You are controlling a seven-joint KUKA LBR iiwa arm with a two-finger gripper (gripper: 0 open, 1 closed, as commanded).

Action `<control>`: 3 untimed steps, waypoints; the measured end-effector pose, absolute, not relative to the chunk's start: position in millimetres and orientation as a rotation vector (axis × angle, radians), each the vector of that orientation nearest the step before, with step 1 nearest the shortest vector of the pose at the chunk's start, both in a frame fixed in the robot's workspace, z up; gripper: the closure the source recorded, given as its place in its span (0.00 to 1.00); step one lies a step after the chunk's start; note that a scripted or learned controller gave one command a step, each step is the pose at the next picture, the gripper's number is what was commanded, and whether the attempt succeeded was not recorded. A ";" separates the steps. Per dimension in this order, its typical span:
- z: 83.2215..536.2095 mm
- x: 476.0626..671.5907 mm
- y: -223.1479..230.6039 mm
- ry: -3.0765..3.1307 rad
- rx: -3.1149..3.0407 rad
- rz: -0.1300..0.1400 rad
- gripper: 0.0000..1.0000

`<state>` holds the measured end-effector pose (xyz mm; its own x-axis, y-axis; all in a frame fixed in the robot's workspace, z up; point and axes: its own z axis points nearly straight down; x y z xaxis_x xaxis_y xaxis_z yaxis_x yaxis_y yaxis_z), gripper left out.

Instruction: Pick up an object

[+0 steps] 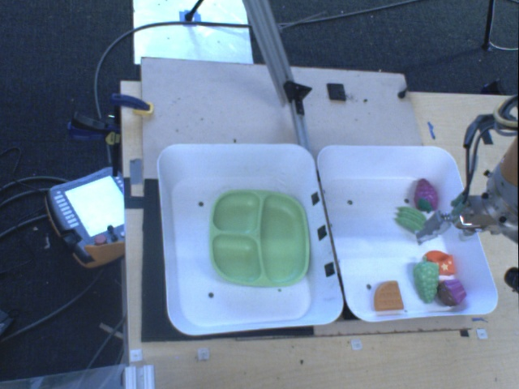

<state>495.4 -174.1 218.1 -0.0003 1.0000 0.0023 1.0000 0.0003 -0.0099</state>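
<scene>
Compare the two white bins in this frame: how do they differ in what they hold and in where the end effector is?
The left bin holds a single green divided tray, lying flat near its middle. The right bin holds several small toy foods clustered along its right side, among them a purple piece and an orange wedge. The end effector sits over the right bin, away from the left bin. Both are shallow, white and side by side.

- the bench [268, 108], pale board, carries two shallow white bins side by side
- left bin [182, 217] toward its left edge
- right bin [365, 177] toward its right edge, the two touching
</scene>
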 end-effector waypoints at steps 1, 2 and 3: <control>223.9 498.2 -173.6 -2.227 -2.218 -0.001 0.00; 181.8 500.8 -170.1 -2.223 -2.219 0.000 0.00; 140.4 501.2 -169.3 -2.222 -2.220 0.000 0.00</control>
<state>501.2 -169.3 140.4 -0.0009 1.0000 0.0003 1.0000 0.0009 -0.0006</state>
